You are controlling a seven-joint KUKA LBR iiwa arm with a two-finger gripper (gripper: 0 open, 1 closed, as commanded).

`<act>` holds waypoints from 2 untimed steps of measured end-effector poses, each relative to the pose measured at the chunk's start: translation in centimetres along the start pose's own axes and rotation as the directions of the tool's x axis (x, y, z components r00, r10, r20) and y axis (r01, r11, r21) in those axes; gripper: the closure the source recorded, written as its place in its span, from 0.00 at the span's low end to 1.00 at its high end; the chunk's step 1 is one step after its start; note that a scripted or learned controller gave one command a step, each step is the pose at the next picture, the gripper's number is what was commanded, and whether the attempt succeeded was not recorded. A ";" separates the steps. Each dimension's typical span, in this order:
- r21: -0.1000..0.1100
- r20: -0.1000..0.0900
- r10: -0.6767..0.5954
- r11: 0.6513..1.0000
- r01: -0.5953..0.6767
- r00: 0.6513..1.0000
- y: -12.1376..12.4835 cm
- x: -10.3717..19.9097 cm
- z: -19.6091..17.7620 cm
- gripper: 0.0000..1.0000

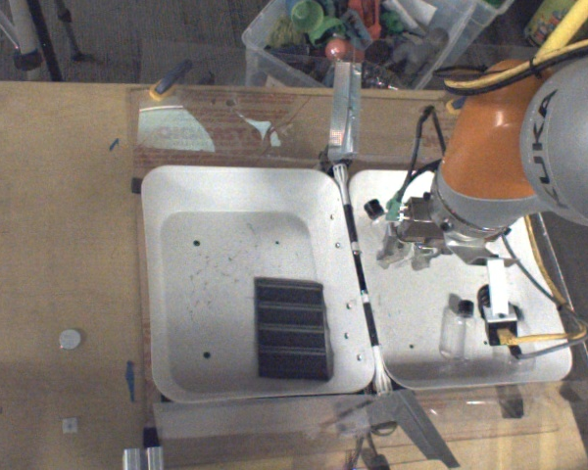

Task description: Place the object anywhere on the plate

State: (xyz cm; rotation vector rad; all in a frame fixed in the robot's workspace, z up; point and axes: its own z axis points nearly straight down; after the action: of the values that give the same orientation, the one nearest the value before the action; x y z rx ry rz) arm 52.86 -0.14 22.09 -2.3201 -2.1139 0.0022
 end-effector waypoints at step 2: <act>-0.004 0.002 -0.262 0.965 0.262 0.965 0.5 13.0 2.1 1.00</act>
State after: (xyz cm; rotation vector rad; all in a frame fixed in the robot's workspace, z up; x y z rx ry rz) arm 54.53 12.77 19.97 -2.0228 -2.4047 -0.0012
